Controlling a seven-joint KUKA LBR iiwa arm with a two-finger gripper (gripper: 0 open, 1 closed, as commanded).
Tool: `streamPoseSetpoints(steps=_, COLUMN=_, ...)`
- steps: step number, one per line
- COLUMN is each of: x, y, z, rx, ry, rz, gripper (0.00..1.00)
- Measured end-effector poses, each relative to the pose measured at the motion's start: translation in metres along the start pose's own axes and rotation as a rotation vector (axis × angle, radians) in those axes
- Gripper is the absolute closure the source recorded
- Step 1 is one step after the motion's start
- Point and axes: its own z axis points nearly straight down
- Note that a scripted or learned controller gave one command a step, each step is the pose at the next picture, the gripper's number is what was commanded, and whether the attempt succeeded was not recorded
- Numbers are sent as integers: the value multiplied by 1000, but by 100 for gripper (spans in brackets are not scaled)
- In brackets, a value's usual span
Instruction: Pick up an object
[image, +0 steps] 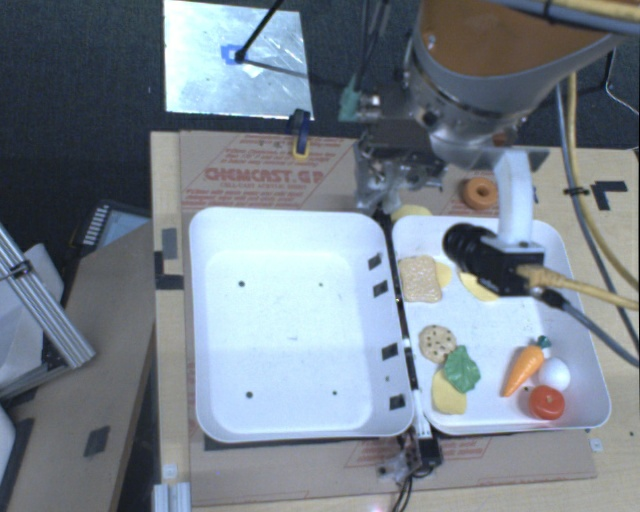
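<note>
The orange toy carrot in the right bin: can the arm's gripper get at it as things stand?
Probably yes. The orange toy carrot lies uncovered near the front of the right white bin, touching only a white egg-shaped toy, so the way from above looks free.

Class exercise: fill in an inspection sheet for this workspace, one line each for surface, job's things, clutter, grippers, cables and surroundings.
Surface: brown bench bearing two white bins; left bin, right bin.
Job's things: in the right bin, a cracker, cookie, green leaf on a yellow piece, carrot, egg, tomato.
Clutter: doughnut on the bench behind the right bin; clamp at the bench's far edge.
Grippers: gripper over the bins' far end, fingers unclear.
Cables: yellow cable crossing the right bin.
Surroundings: shiny sheet on dark floor; metal frame at left.
</note>
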Motion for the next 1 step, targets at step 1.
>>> streamPoseSetpoints(steps=1, x=10, y=0, z=0, rx=0, ry=0, rz=0, gripper=100)
